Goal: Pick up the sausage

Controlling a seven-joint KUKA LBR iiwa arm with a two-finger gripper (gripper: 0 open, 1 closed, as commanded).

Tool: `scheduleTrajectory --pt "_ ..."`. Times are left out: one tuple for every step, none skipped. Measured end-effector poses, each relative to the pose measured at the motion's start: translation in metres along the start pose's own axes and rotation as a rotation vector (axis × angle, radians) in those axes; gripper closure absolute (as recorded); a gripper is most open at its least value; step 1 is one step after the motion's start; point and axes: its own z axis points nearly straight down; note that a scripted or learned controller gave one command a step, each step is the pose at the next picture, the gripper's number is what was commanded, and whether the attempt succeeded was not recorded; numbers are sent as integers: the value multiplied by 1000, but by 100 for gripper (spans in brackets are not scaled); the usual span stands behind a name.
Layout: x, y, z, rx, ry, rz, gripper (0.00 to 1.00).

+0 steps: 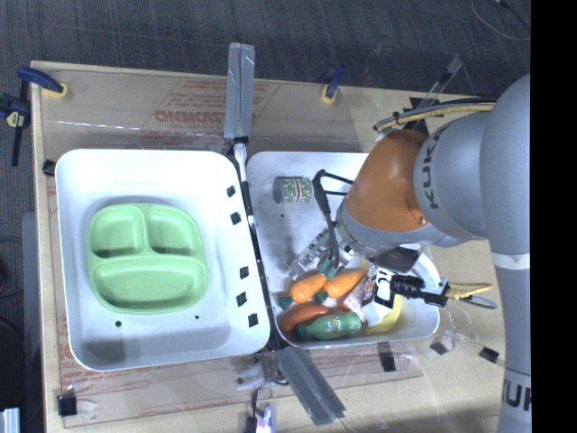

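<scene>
Sausage (303, 314) — just below gripper (326, 256)

This looks like a robotics lab: a grey industrial arm (469, 179) reaches over a wooden tabletop (135, 115) held by blue clamps (41, 81), carrying two white bins (72, 242), above dark carpet (135, 16) with loose cables (500, 12).

One camera looks down at a slant from above the bench (361, 93), taking in both bins (81, 179).
</scene>
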Motion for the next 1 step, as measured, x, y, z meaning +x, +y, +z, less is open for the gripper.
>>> scheduleTrajectory --pt "74 20 -101 -2 -6 -431 100"
